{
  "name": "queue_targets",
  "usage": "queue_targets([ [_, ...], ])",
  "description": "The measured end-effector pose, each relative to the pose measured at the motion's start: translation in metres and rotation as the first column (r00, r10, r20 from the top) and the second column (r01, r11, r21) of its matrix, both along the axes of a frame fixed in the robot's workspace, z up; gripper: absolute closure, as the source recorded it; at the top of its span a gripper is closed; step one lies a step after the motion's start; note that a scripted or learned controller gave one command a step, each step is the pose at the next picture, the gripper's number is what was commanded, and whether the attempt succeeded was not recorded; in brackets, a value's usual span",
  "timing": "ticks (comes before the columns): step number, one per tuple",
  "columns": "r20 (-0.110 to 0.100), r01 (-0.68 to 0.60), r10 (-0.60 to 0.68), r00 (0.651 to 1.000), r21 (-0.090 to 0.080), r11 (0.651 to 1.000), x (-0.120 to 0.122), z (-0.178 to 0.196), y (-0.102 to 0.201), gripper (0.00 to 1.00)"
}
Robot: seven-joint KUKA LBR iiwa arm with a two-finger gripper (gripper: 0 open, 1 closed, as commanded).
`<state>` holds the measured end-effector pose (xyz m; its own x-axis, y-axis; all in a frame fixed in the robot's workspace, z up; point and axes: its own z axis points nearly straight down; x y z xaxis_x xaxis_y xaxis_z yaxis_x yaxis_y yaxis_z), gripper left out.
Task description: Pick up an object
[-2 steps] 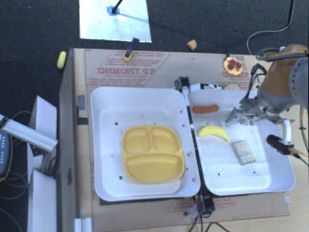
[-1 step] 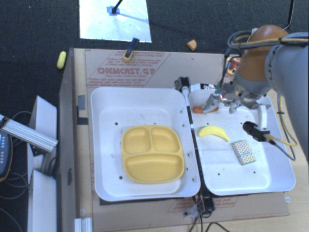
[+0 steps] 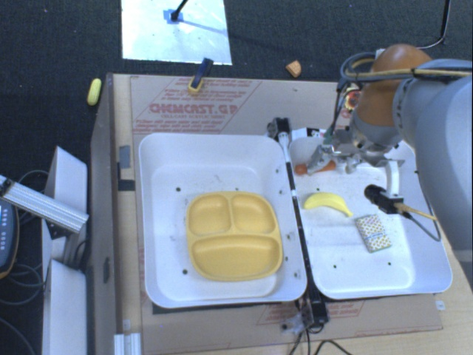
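We find the gripper (image 3: 334,159) lowered into the far end of the right bin (image 3: 414,276), close to that bin's far wall and not far from the divider where the two bins meet. Its fingers stand somewhat apart, and we see nothing between them. A small orange piece (image 3: 301,169) lies on the bin floor just beside the fingertips, toward the divider; we cannot tell whether metal touches it.

The banana (image 3: 328,203) lies nearer the camera than the gripper, apart from it, and close to the divider edge, with bare floor on its other sides. The small patterned block (image 3: 372,232) rests a little to the right of the banana and nearer still, clear of every wall. A black fitting (image 3: 383,197) on the arm hangs above the floor between the block and the gripper. The nearest part of the right bin is open floor.

In the left bin (image 3: 159,198) we note a yellow divided plate (image 3: 234,235) near the middle, toward the near side, with a broad bare margin along the far and left walls.

The grey arm (image 3: 436,124) covers the right bin's far right corner.
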<state>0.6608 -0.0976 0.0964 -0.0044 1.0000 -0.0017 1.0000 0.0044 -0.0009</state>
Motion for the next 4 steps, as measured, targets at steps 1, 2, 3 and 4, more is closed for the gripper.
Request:
queue_targets([
  [1, 0.001, 0.003, -0.003, 1.0, 0.002, 1.0, -0.056, -0.012, 0.0, 0.0],
  [2, -0.023, -0.001, 0.001, 1.0, 0.0, 1.0, 0.003, -0.013, -0.003, 0.0],
  [3, 0.003, 0.003, -0.003, 1.0, 0.001, 1.0, -0.022, -0.012, -0.007, 0.0],
  [4, -0.019, -0.002, 0.002, 1.0, 0.004, 1.0, 0.004, -0.014, -0.017, 0.0],
])
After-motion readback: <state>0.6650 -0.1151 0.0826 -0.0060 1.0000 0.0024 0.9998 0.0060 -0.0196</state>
